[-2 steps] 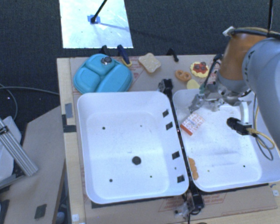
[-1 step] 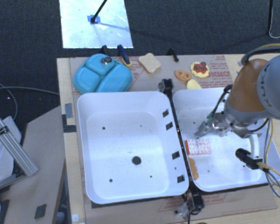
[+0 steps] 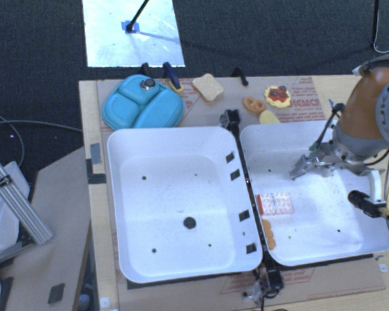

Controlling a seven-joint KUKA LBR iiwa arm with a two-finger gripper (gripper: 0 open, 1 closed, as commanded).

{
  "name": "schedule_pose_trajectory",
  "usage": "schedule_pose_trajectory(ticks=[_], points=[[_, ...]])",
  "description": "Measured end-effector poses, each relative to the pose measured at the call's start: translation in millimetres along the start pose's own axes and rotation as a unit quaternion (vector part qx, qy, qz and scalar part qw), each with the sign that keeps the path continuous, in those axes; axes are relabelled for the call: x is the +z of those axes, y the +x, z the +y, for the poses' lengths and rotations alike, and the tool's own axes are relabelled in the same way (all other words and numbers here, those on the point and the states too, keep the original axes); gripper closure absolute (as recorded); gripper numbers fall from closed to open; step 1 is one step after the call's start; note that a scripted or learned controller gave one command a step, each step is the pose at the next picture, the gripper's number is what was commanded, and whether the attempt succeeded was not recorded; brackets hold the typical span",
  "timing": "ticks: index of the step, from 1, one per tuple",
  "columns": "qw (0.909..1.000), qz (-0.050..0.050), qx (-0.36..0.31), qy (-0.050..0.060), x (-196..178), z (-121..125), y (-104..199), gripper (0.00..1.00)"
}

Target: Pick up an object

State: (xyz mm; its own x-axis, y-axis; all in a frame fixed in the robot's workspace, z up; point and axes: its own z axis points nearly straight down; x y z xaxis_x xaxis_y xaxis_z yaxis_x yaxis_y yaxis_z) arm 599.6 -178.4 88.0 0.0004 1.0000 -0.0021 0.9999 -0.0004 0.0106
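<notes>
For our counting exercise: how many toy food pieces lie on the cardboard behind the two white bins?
4: a toast slice behind the left bin; a pretzel, a round tart and a yellow piece behind the right bin. Others may be hidden by the arm.

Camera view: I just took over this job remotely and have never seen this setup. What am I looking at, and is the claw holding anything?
This is one fixed camera above a bench, looking down at a slant. The grey and orange machine at the right is a robot arm; its claw hangs over the right bin. I see nothing between its fingers, and I cannot tell if they are open. In that bin lie a red and white packet and a small orange piece by the left wall. The left bin holds a small dark disc. Behind the bins sit a blue divided plate and toy foods, including a bread slice.
</notes>
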Motion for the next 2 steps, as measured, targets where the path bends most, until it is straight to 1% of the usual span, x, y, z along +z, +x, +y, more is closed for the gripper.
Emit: schedule_pose_trajectory(ticks=[1, 2], points=[[1.0000, -0.002, -0.003, -0.001, -60, 56, -30, 0.00], [0.9999, 0.002, 0.001, 0.010, -10, -44, -29, 0.00]])
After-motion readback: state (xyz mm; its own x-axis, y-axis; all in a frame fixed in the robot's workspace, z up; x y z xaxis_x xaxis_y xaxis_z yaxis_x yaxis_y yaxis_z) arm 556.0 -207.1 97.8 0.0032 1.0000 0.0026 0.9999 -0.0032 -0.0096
